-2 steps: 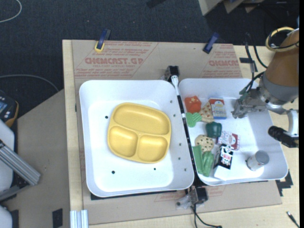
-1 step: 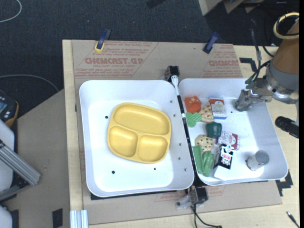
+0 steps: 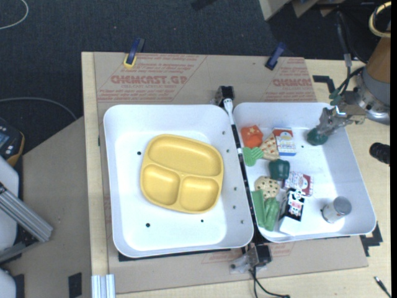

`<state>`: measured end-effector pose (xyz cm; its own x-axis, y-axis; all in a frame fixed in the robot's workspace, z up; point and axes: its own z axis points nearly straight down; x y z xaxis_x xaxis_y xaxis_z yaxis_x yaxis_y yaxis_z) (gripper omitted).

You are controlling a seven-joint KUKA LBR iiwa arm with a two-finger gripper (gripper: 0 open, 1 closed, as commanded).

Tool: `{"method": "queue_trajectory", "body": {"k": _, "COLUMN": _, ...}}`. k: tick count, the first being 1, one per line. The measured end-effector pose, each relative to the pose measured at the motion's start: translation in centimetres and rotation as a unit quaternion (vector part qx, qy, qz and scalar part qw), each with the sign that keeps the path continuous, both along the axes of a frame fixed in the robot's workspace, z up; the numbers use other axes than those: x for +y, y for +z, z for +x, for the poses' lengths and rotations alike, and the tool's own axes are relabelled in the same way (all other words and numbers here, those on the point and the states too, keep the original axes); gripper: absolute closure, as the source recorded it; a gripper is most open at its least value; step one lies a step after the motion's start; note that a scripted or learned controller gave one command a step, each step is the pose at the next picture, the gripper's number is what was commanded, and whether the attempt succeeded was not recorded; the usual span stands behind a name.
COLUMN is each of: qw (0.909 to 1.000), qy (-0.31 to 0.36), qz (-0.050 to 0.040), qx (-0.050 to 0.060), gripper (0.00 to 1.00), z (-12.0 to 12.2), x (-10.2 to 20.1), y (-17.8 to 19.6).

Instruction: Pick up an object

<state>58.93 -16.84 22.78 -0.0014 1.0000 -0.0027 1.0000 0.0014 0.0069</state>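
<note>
- I see the end effector (image 3: 325,124) low over the back right part of the right bin (image 3: 355,166), with a dark teal object (image 3: 317,136) right at its tip.
- I cannot tell its state from here, nor whether that teal object is actually gripped.
- The left bin (image 3: 121,166) holds a yellow divided tray (image 3: 182,172), lying flat near its middle.
- Along the right bin's left side I see a cluster: an orange-red piece (image 3: 251,135), a small carton (image 3: 284,140), a cookie (image 3: 267,186) and green pieces (image 3: 268,211).
- A grey cylinder (image 3: 335,209) sits apart near the front right corner.
- Both bins rest on the surface (image 3: 205,73).
</note>
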Motion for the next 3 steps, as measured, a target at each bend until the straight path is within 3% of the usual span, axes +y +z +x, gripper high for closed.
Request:
{"method": "queue_trajectory", "body": {"k": 1, "qw": 1.0, "qy": 0.002, "qz": 0.0027, "qx": 0.005, "gripper": 1.0, "z": -2.5, "x": 5.7, "y": -0.2}}
{"method": "queue_trajectory", "body": {"k": 3, "qw": 1.0, "qy": 0.002, "qz": 0.0027, "qx": 0.005, "gripper": 1.0, "z": -5.9, "x": 14.9, "y": 0.7}}
